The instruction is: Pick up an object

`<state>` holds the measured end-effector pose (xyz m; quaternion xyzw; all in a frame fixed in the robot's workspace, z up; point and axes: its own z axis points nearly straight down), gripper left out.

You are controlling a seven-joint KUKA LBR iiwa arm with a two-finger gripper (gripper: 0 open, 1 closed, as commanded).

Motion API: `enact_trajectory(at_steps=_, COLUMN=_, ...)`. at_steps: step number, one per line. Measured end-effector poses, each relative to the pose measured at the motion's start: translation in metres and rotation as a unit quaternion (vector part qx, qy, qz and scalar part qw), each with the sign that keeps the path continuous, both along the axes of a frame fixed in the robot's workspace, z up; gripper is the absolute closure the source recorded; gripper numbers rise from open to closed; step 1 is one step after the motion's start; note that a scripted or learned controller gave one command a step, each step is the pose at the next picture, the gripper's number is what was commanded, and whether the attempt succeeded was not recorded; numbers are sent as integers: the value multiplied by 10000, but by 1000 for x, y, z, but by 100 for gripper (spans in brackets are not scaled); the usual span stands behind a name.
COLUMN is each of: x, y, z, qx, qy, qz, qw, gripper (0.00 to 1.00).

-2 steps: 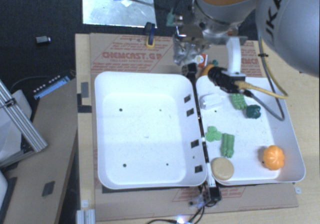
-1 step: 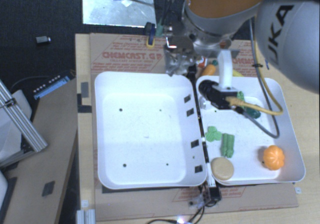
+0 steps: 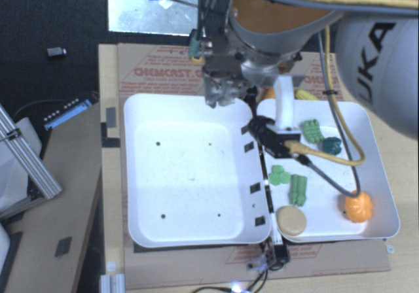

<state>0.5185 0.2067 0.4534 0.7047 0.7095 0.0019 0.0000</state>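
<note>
arm [image 3: 314, 4] cut off at top, yellow object [image 3: 305, 95] half hidden

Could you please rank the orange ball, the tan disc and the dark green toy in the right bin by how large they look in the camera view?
1. Tan disc and orange ball: look alike, unranked.
2. Dark green toy: smallest.

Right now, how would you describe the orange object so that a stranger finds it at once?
Look at the right bin of the two white ones. Near its front right corner lies the orange ball, like a small pumpkin. Its neighbours are green pieces and a flat tan disc.
</note>
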Motion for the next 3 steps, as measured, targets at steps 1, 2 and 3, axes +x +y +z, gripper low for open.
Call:
enact_trajectory(at_steps=1, x=-21, y=29, z=26, qx=3, qy=-3, qz=4, qw=10000, gripper=100)
enact_trajectory(at_steps=2, x=48, y=26, z=40, qx=-12, qy=-10, qz=-42, qw=10000, gripper=100)
enact_trajectory(at_steps=3, x=-35, y=28, z=31, qx=-3, qy=14, qz=2, qw=10000, gripper=100)
